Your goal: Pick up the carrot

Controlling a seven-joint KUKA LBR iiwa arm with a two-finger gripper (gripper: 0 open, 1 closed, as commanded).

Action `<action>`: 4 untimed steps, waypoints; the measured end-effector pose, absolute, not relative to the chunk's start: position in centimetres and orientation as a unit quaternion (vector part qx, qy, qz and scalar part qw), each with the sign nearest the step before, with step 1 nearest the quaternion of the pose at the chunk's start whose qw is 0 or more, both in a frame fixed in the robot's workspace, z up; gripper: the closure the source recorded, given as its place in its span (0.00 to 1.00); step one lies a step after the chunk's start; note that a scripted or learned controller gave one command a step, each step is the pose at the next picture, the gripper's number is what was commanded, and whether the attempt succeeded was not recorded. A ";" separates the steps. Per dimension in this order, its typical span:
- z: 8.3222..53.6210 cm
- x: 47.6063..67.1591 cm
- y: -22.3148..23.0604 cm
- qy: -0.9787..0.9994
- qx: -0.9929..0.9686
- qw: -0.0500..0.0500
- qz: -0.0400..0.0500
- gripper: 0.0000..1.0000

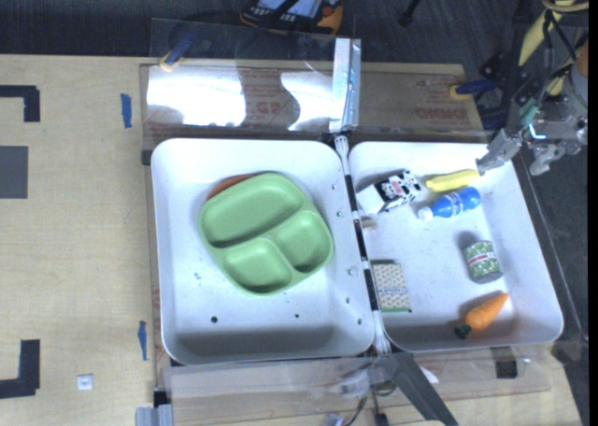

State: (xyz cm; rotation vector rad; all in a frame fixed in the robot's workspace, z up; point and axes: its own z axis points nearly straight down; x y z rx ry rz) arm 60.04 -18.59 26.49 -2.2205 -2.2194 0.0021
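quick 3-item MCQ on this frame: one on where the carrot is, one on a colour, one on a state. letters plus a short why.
1. Where does the carrot lie?
A. On the green plate
B. Near corner of the right bin, by its right wall
C. Far edge of the left bin

2. What colour is the divided plate in the left bin?
A. Green
B. Red
C. Blue

3. How does the end effector stand to the carrot?
A. Closed on it
B. Touching its tip
C. Apart from it, up at the far right corner of the right bin

Answers:
1 B: the orange carrot rests low in the right bin, below the small green-labelled can.
2 A: the three-compartment plate is light green.
3 C: the can lies between them; nothing touches the carrot.
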 end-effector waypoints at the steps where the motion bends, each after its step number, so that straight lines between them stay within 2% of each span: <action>1: 26.5 60.0 -18.6 -0.707 -0.707 0.001 0.001 0.00; 2: 15.8 65.1 -13.7 -0.753 -0.658 0.001 0.000 0.00; 3: 12.3 57.0 -12.9 -0.523 -0.852 0.003 0.002 0.00; 4: 13.1 48.9 -18.7 -0.463 -0.887 0.003 0.002 0.00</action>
